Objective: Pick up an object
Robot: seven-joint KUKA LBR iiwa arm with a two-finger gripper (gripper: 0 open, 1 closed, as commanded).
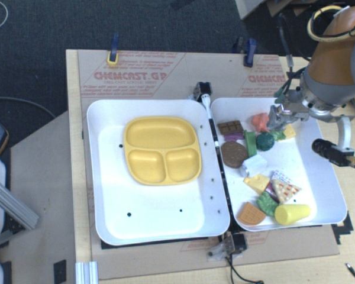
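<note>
The right bin (319, 176) holds several toy foods: a brown chocolate bar (230, 127), a brown round cookie (233, 154), a pink piece (260, 121), a dark green round piece (264, 141), a yellow cheese wedge (257, 183), a pizza slice (286, 189), a yellow cylinder (292, 213) and an orange waffle (251, 215). My gripper (278, 122) hangs low over the bin's far part, between the pink piece and a small yellow piece (289, 132), just above the dark green one. Nothing shows between its fingers.
The left bin (106, 176) carries a yellow three-compartment plate (163, 148). A white wrapped piece (254, 162) and a green piece (266, 205) also lie in the right bin. Blue clamps (249, 52) hold the cardboard base at the back.
</note>
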